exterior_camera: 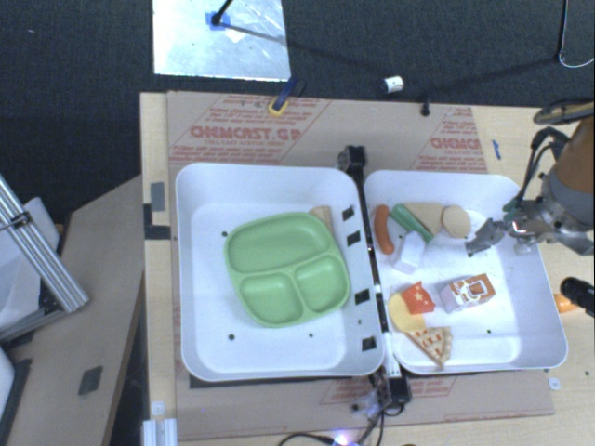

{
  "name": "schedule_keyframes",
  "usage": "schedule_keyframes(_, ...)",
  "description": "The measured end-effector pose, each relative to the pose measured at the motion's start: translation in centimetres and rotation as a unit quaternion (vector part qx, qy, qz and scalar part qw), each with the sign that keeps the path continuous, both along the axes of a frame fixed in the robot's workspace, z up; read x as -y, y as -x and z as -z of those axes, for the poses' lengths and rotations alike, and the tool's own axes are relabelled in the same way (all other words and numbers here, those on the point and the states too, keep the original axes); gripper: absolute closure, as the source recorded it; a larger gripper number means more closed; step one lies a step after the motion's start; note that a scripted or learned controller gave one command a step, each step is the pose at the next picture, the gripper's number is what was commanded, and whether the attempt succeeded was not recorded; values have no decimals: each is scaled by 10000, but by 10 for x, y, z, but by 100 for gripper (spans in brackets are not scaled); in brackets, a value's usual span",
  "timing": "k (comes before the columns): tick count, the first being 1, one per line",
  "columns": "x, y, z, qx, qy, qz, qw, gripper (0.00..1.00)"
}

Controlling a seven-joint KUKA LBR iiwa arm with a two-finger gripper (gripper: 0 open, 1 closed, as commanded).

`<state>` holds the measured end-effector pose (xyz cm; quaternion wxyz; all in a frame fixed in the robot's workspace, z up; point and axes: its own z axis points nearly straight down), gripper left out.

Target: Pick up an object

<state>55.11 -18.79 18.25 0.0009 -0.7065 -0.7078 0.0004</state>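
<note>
Seen from above at a slant: a pale wooden bench [102,249] topped with a flat brown card sheet [246,130] printed in red letters. On the sheet, two shallow white plastic bins with rounded corners, set side by side and touching along a dark clipped seam: left bin [200,277], right bin [535,342]. In the left bin, near its middle, a smooth pale green plate [284,268], rounded, moulded into three compartments, with a small tan piece [323,216] peeking out at its far right corner. At the right edge, the grey arm [572,189] reaching in over the right bin's rim, ending in a dark metal gripper [500,235] just inside that bin's right wall, near the far corner; open or closed, impossible to tell. Scattered across the right bin, all lying loose and apart from the gripper, small toy foods: a tan oval slab [426,213] at the far side, a green stick [410,223] lying slantwise across it, a round beige bun [456,221] just beside, nearest the gripper; a glossy red sausage [381,229] along the seam; a small white block [409,250] below the stick; an orange and white carton [468,293] toward the middle; a yellow disc with a red patch [411,307]; a ridged tan waffle wedge [431,344] at the near edge.
</note>
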Motion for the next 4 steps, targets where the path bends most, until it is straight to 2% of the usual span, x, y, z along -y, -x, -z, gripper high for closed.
schedule_keyframes(1, -5, 3, 61, 3, -1, 3, 10000, 0)
schedule_keyframes(2, -5, 3, 100, 1, -1, 2, 10000, 0)
schedule_keyframes(3, -4, 1, 87, 25, 10, 4, 10000, 100)
schedule_keyframes(4, -8, 6, 41, 34, 11, -8, 10000, 100)
